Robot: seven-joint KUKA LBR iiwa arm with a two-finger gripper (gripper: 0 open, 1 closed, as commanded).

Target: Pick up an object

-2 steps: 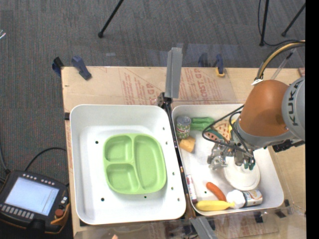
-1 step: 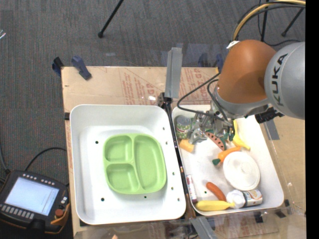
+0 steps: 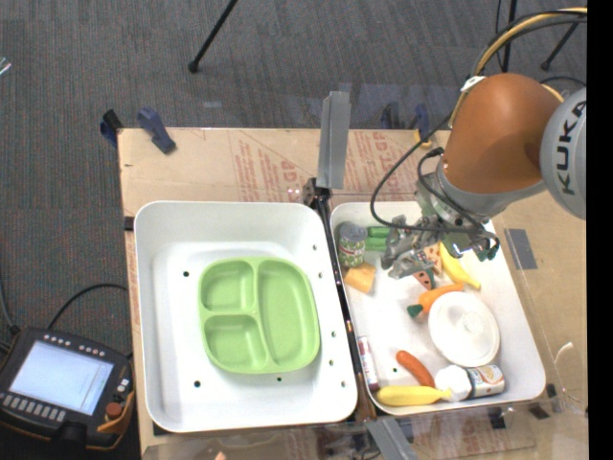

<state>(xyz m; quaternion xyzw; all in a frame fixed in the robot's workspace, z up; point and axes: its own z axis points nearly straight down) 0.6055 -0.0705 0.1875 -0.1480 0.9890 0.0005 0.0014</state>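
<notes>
My gripper (image 3: 414, 255) hangs low over the back part of the right bin (image 3: 517, 295), under the arm's orange wrist band. Close to its left stand a green can (image 3: 351, 246) and a yellow cheese wedge (image 3: 360, 279). A yellow banana (image 3: 461, 269) lies just to its right. A small orange-brown item (image 3: 424, 278) sits right beneath it, partly hidden by the gripper. An orange carrot (image 3: 428, 300) lies a little nearer the front. I see nothing clearly held.
The right bin also holds a white round bowl (image 3: 464, 329), a red sausage (image 3: 415, 367), a second yellow banana (image 3: 410, 396), a small bottle (image 3: 474, 381) and a marker (image 3: 365, 360). In the left bin (image 3: 163, 257) lies a green divided plate (image 3: 259, 314).
</notes>
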